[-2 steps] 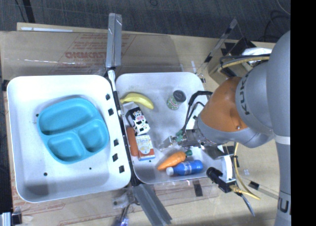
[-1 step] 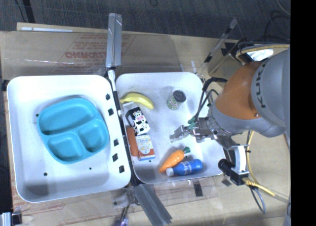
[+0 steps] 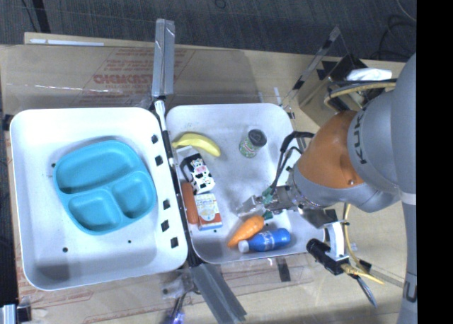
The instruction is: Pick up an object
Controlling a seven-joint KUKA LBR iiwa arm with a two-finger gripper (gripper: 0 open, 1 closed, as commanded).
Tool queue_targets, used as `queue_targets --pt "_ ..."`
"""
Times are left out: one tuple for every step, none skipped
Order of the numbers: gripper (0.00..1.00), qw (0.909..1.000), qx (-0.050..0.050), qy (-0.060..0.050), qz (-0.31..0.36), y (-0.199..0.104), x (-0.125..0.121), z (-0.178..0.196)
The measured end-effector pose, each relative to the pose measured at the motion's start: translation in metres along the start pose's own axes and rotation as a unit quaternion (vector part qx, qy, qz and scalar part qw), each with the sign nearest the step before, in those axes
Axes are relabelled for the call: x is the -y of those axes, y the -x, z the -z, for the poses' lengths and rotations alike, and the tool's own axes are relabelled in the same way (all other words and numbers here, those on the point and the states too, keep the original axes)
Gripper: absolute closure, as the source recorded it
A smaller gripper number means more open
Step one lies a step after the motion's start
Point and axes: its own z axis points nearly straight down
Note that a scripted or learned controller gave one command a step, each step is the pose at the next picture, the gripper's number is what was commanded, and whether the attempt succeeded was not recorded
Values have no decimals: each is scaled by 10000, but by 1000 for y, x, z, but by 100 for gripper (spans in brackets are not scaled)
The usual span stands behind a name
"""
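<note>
Right bin's busy — a banana (image 3: pixel 197 143) up top beside a small upright can (image 3: pixel 251 143). Lower down a cow-print carton (image 3: pixel 199 174), a carrot (image 3: pixel 246 230) and a blue bottle (image 3: pixel 268 240) — all lying flat.

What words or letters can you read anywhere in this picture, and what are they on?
"KU", the start of a longer word, cut off: big letters on the grey arm.
Red print on the cardboard sheet behind the bins: mirrored and too faint to read.
Labels on the cow-pattern carton, the small packet, the blue bottle and the small can: too small and blurred to read.
</note>
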Motion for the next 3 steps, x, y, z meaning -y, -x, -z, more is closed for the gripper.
queue_targets --pt "0 9979 -8 -14 648 -32 -2 -1" --pt "100 9978 -12 -19 668 -32 -2 9" --pt "0 9977 -12 -19 672 -32 -2 9"
